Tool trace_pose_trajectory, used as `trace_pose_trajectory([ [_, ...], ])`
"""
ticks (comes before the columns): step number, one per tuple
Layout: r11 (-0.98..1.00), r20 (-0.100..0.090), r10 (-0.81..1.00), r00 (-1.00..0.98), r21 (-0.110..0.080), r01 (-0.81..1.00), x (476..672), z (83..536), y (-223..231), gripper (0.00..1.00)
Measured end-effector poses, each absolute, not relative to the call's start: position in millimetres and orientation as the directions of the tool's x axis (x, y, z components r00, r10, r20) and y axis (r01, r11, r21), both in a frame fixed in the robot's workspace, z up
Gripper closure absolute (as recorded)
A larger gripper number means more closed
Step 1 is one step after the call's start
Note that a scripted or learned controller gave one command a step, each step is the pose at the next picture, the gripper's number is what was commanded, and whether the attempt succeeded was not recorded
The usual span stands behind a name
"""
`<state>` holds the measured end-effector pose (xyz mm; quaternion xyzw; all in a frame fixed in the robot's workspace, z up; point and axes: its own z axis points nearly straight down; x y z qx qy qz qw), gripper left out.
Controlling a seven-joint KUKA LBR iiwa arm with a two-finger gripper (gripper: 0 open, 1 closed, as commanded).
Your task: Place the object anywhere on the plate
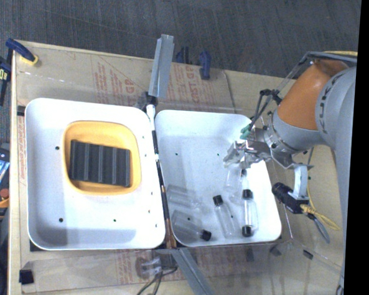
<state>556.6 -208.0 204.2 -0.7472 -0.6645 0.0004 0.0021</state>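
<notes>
Camera view: you're at the pick step, nothing on the plate [79,131] yet. The plate is yellow-rimmed with a dark ribbed insert and sits in the left bin [37,216], toward its far side. The task's things, clear vials with black caps, lie in the right bin [191,138] near its front edge: one vial [248,213] by the front right corner, a second vial [223,211] just left of it, a third vial [191,228] near the front left corner. More clear ones may be there; too faint to count.

The gripper [243,155] hangs over the right bin's right side, near the far right corner, apart from the vials. I can't tell if it's spread or pressed together, and I see nothing pinched in it.

Arm pose: it comes in from the bench's right edge, orange band [303,98] above the wrist, wrist angled down and left into the bin.

Next move, my guess: you need to drop toward the front edge onto one vial, close across its body, lift clear of the divider between the bins, then carry it left to the plate. Clear round vials will likely roll or slip.
</notes>
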Motion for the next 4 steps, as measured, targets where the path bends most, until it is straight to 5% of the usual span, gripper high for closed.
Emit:
trace_pose_trajectory([
  [1,0.111,0.000,0.994,-0.111,-0.001,0.994,598.3,188,-155,1.00],
  [3,0.615,-0.001,0.789,-0.615,0.000,0.789,632.6,215,-25,1.00],
  [4,0.817,0.003,0.576,-0.817,-0.003,0.576,615.4,215,-12,1.00],
])
